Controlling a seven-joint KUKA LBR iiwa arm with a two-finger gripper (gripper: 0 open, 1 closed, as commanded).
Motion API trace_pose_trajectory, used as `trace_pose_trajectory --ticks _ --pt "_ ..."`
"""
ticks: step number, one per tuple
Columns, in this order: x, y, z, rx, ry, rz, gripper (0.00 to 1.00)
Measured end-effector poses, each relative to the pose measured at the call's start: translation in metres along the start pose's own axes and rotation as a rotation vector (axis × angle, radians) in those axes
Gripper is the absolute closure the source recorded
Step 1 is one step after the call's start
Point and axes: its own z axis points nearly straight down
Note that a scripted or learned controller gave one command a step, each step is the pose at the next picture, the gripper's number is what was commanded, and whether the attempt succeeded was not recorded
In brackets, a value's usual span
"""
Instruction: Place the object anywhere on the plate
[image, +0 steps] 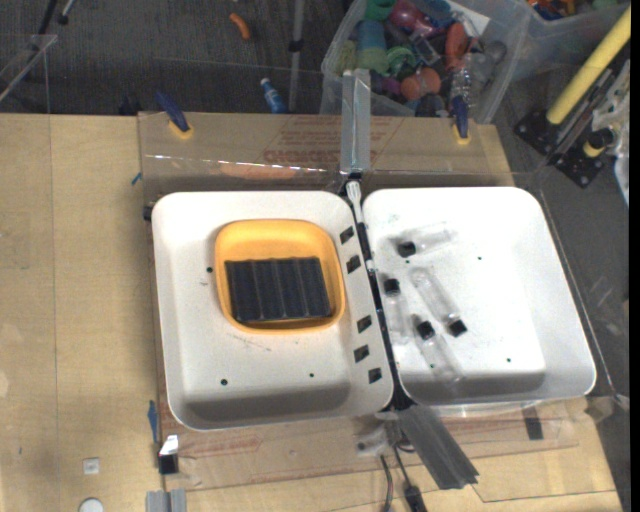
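Wooden bench (70, 300) bears two white bins. Inside the view-left bin (180, 330), a dark ribbed rectangular block (277, 288) lies flat on the orange plate (275, 235). Clear black-capped pieces (425, 290) are scattered across the other bin (530, 300).

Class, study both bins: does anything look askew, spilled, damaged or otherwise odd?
Nothing is spilled or broken. The orange plate in the left bin already bears a dark ribbed block, sitting square. In the right bin, small clear pieces with black ends lie scattered at varied angles.
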Motion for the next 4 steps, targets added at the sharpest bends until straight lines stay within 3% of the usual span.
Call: trace_pose_trajectory --ticks 3,4 --pt "-0.0045 -0.0013 0.0005 -0.004 -0.001 -1.119 1.00" --pt "-0.0044 -0.0013 0.0007 -0.005 -0.001 -1.404 1.00"
